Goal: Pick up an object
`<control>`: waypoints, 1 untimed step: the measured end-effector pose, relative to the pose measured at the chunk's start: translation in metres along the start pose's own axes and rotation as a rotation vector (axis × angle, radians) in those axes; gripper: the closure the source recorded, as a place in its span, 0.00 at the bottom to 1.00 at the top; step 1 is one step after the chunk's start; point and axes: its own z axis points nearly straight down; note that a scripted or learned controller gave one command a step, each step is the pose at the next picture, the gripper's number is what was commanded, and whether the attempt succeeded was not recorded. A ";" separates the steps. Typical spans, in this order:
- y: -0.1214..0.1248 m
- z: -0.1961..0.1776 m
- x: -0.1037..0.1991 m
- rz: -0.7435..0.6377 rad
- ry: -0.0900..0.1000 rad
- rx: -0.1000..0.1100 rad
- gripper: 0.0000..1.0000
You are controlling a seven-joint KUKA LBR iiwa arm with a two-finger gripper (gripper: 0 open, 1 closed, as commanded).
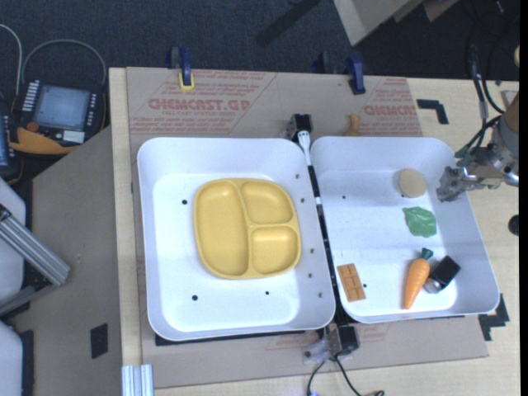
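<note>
The right bin (pixel 363 172) holds a round beige piece (pixel 412 182), a green leafy piece (pixel 420 219), an orange carrot (pixel 416 280), a small black block (pixel 445 271) and a brown waffle-like bar (pixel 351 281). My gripper (pixel 451 185) hangs at the bin's right rim, just right of the beige piece and apart from it. Nothing shows between its fingers.
A yellow divided plate (pixel 246 226) lies in the left bin (pixel 165 221). A black divider (pixel 315 213) runs between the bins. Blue clamps (pixel 355 73) stand at the bench's far edge. The arm reaches in from the right (pixel 503 151).
</note>
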 end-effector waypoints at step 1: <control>0.001 -0.046 0.000 0.000 0.000 0.000 1.00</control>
